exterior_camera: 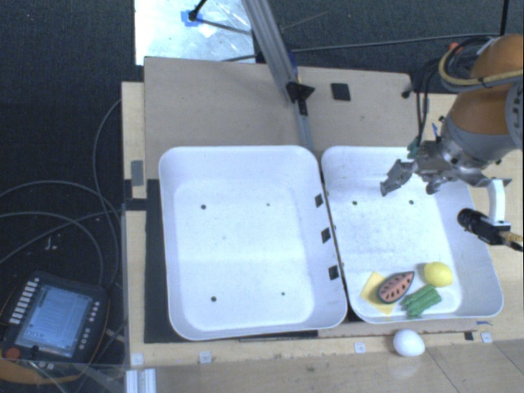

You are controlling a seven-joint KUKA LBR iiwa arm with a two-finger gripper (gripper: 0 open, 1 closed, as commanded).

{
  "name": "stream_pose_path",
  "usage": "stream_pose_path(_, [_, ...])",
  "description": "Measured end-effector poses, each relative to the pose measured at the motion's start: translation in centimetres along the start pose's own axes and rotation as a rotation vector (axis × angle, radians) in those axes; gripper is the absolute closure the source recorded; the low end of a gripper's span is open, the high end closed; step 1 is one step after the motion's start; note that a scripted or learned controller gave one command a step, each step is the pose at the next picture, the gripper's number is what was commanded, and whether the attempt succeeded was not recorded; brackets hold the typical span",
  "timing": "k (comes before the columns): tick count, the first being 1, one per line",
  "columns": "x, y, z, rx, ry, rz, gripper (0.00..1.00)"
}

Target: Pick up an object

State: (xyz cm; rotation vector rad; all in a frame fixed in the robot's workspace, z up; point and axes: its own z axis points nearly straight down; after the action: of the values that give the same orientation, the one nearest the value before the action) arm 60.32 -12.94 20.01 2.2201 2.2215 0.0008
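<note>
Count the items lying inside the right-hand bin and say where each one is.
4, all clustered at the right bin's near edge: a yellow wedge, a brown-red slice on it, a green piece, and a yellow lemon. None seem hidden.

Two bins, five small objects

One fixed camera looks down at a slant from high above the tabletop; both white bins lie left of and below the gripper; far enough to take in the floor around.
</note>
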Motion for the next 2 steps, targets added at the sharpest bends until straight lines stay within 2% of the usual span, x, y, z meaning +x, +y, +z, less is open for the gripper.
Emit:
stream_pose_path(1, [2.6,-5.3,11.4,0.002,0.001,0.0,0.0])
stream_pose_path(2, [4.1,-8.7,11.2,-0.002,0.0,0.001,0.0])
